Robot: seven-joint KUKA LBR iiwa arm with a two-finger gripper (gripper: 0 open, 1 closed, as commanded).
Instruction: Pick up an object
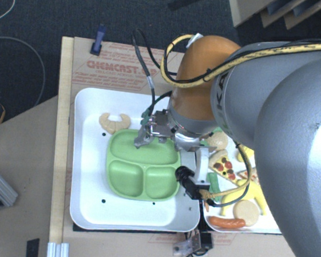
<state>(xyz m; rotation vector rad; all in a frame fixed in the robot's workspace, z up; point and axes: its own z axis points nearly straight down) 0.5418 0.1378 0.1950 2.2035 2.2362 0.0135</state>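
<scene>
Nothing looks lifted yet. From above, the gripper (pixel 143 136) hangs low over the green tray's (pixel 140 177) top compartment in the left bin (pixel 87 163); whether it is apart or together I cannot tell. A croissant (pixel 114 122) lies just beside the tray. The pick remains.

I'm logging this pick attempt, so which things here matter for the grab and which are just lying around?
In play:
gripper
green divided plate beneath it
left bin

Lying about:
croissant
pizza slice
sausage
blue clip
</scene>
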